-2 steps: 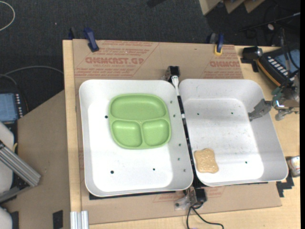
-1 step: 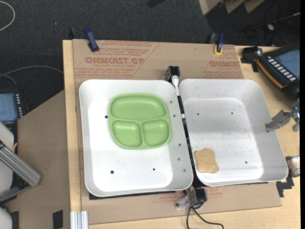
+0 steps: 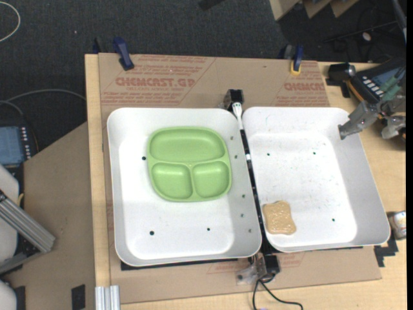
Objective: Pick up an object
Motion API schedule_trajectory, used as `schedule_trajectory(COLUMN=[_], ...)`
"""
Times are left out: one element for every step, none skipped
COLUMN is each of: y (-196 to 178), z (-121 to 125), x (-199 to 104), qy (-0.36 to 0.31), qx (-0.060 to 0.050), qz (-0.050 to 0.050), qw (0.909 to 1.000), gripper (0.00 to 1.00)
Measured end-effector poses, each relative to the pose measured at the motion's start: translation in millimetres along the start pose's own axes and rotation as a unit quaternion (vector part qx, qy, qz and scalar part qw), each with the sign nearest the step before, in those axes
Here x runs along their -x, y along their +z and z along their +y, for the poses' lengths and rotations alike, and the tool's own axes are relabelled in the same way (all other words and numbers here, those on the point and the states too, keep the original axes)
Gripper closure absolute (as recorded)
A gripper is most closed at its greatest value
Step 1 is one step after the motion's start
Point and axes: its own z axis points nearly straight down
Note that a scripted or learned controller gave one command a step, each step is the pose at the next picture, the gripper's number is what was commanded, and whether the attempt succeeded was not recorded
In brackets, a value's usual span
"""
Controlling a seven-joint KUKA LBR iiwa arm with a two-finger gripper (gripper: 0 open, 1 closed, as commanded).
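A tan, flat, toast-like piece (image 3: 280,217) lies in the right bin (image 3: 322,173), near its front left corner. A green three-compartment plate (image 3: 190,163) rests in the middle of the left bin (image 3: 129,212). My gripper (image 3: 366,129) hangs at the far right corner of the right bin, above its rim, well away from the tan piece. Its two grey fingers (image 3: 352,123) stand apart with nothing between them.
The bins sit side by side on a cardboard-covered bench (image 3: 161,76), clamped at the back with blue clips (image 3: 122,53). A black bracket (image 3: 234,99) sits between the bins at the back. Cables lie at the front edge (image 3: 268,276).
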Motion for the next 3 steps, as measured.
schedule_trajectory(y=[-1.1, 106.2, -4.5], z=[-1.6, -5.3, -0.6], x=[7.5, -46.6, -48.3], qy=[0.007, 0.006, 0.007], qx=[-0.008, -0.017, -0.004], qz=[-0.002, 0.001, -0.001], qw=[0.9999, 0.9998, 1.0], gripper=[1.0, 1.0, 1.0])
